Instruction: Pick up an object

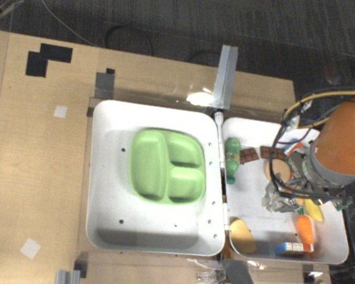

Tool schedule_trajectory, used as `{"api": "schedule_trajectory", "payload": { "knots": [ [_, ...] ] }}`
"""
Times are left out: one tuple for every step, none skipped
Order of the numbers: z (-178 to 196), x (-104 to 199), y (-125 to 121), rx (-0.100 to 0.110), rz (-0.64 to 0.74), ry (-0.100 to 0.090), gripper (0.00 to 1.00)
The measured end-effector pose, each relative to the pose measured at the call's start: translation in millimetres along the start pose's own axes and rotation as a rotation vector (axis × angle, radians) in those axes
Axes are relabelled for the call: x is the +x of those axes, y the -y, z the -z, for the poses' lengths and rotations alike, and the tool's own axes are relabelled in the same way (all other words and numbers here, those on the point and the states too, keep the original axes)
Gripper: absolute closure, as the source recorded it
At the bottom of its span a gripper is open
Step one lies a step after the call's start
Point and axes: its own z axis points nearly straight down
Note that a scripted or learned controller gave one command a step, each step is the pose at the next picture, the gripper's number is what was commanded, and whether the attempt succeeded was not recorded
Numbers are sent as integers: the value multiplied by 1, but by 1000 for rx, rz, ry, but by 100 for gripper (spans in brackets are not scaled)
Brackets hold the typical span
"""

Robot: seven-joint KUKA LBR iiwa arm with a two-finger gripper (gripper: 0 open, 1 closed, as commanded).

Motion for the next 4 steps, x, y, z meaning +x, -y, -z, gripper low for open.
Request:
{"api": "schedule_trajectory", "payload": {
  "knots": [
    [77, -65, 57, 5, 191, 6, 100],
    [46, -44, 32, 0, 121, 2, 100],
    [49, -34, 89, 4, 12, 4, 100],
    [27, -25, -22, -2, -28, 3, 100]
  ]
}}
